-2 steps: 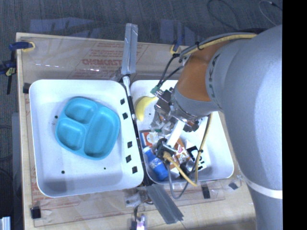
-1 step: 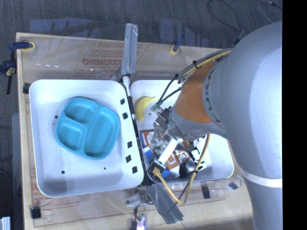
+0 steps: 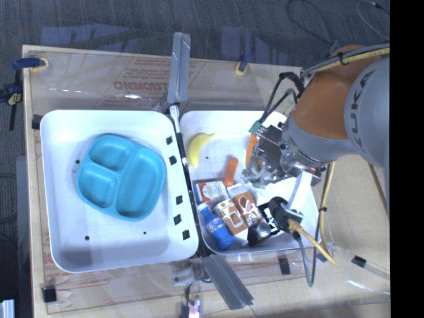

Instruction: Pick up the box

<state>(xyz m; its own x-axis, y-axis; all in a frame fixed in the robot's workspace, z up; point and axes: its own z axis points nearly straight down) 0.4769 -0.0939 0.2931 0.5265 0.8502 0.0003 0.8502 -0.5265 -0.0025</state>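
A fixed camera looks down at a slant on a table (image 3: 99, 65) bearing two shallow white bins side by side. The left bin (image 3: 59, 244) contains a blue divided plate (image 3: 121, 176) with three compartments, lying flat near the bin's middle. The right bin (image 3: 218, 121) is crowded with small items.

The box (image 3: 237, 212), the thing to be picked up, lies flat in the near half of the right bin. It is small, with an orange, brown and white printed face. It touches a blue packet (image 3: 215, 225) on its left and a small white and red packet (image 3: 213, 191) just beyond it. A dark object (image 3: 271, 218) sits at its right. A yellow banana (image 3: 197, 146) rests at the far left of this bin, and an orange carrot-like piece (image 3: 230, 171) lies between the banana and the box.

The grey arm (image 3: 361, 118) with its orange band reaches in from the right. Its gripper (image 3: 262, 171) hangs over the right bin, just beyond and to the right of the box. Whether it is open or closed cannot be told, and nothing is visibly held in it.

Judging by this, the task is not yet done: the box rests in the bin, ungrasped. The gripper must yet come over the box, descend, close on it and lift.

Writing: part of "KUKA" reads on the arm. Faint reddish print shows on the table beyond the bins, not legible. The box's own lettering is too small to read.
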